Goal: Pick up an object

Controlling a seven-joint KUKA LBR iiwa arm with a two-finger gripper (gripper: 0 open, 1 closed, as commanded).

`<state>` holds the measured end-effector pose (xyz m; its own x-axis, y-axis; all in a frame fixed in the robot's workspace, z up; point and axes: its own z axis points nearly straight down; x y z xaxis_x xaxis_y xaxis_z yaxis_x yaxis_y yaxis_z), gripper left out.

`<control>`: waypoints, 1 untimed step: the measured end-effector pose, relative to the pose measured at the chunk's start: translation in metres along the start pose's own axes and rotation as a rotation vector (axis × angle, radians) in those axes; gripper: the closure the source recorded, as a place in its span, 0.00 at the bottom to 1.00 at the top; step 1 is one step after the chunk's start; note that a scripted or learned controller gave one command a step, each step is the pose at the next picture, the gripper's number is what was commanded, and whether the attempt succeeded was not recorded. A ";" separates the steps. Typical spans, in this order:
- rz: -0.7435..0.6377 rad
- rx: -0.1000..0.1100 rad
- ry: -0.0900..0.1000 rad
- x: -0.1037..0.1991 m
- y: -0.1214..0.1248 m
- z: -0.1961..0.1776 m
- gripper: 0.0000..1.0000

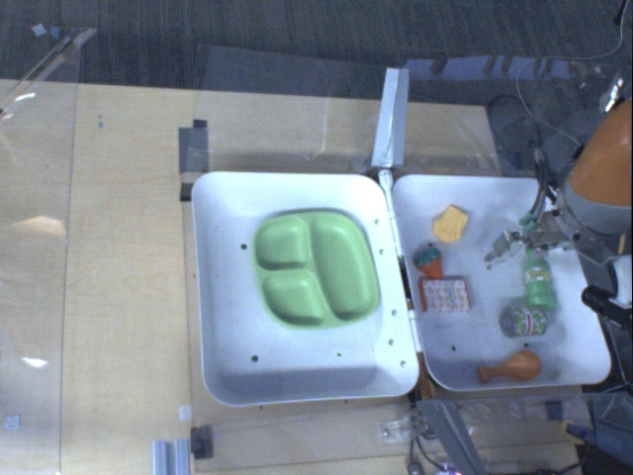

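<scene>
My gripper hangs over the right bin, in its upper right part, with the orange-banded arm behind it at the view's right edge. Its two thin fingers stand open with nothing between them. Just right of and below the fingertips lies a small green bottle, and a green-labelled can lies on its side below that. A yellow block, a small red and green piece, a pink patterned packet and an orange gourd-shaped toy also lie in this bin.
The left bin holds a green divided plate at its middle. A metal post rises behind the divider between the bins. Cables hang at the back right, and the light wooden bench stretches away to the left.
</scene>
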<state>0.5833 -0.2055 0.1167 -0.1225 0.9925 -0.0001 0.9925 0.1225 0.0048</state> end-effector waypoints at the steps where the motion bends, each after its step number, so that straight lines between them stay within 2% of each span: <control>1: -0.035 -0.006 0.002 0.006 -0.009 0.024 0.00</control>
<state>0.5738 -0.2008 0.0924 -0.1576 0.9875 0.0018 0.9875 0.1576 0.0106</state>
